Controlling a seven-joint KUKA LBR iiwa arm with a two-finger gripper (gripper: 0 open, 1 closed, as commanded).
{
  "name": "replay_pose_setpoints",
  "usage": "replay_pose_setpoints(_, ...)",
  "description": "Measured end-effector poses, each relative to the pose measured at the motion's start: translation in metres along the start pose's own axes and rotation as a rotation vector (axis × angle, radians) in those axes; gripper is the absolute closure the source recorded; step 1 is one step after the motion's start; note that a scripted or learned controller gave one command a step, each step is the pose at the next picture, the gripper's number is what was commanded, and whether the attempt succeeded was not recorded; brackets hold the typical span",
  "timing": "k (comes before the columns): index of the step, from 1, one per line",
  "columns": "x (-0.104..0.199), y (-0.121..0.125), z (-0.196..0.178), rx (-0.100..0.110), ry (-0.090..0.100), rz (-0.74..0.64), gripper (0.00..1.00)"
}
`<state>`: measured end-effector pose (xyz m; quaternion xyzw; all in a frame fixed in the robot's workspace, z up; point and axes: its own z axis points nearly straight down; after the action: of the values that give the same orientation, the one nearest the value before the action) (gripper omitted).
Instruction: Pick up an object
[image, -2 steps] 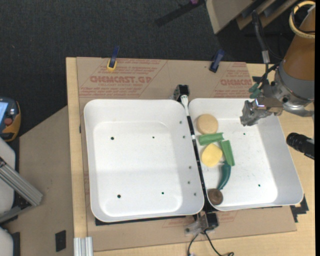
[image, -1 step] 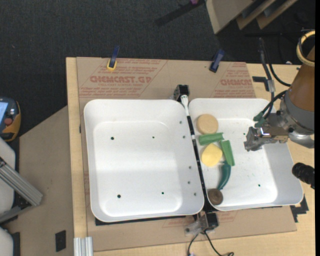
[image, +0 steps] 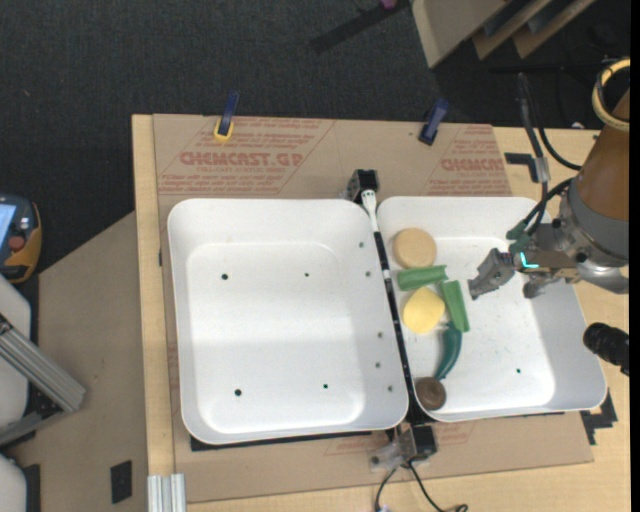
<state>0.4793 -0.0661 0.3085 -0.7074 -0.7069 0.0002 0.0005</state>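
Note:
The right bin holds several objects along its left side. A tan round piece lies at the top, with a green block just below it. Under that sit a yellow ball-like piece and a green stick. A dark teal curved piece runs down to a small brown round piece at the bin's front edge. My gripper hovers over the middle of the right bin, right of the green stick. It is open, with nothing between its fingers.
The left bin stands beside the right one, divided from it by a black rail. Both rest on a cardboard sheet held by clamps. A cable hangs by the arm at the right.

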Motion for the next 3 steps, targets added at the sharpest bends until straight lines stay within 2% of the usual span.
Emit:
replay_pose_setpoints(1, -0.064, 0.004, -0.137, -0.021, -0.007, 0.005, 0.0)
replay_pose_setpoints(2, -0.059, 0.004, -0.139, -0.007, -0.003, -0.001, 1.0)
replay_pose_setpoints(3, 0.004, 0.0, -0.141, -0.001, 0.001, -0.008, 1.0)
